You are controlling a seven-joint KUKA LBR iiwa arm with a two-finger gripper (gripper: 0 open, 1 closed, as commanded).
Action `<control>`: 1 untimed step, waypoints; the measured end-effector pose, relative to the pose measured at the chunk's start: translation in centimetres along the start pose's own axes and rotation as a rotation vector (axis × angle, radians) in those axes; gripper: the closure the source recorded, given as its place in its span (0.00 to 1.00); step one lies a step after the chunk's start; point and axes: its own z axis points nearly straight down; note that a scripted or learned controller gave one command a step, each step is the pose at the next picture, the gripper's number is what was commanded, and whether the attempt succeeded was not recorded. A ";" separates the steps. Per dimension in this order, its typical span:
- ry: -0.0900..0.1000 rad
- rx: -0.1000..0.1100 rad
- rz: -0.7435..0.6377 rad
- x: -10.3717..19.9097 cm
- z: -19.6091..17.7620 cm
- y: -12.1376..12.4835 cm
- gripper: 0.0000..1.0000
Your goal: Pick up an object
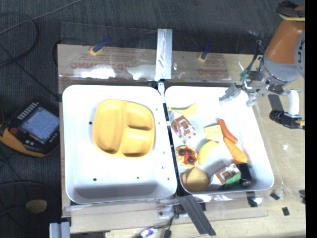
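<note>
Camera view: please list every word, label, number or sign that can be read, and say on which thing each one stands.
No text can be read.
Clear sheet behind the bins: red print, too blurred to read.
Two red-and-white packets in the right bin: pattern too small to read.
Handheld device on the floor: lit screen, nothing readable.

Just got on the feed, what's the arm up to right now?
The arm is up at the far right corner of the right bin, with its gripper above the rim and nothing between its fingers. The toy food lies untouched in that bin: a carrot, a banana, a potato and others. The left bin holds a yellow tray. No pick made yet.
</note>
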 end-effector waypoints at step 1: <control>-0.003 -0.001 0.172 1.5 11.6 -0.4 0.00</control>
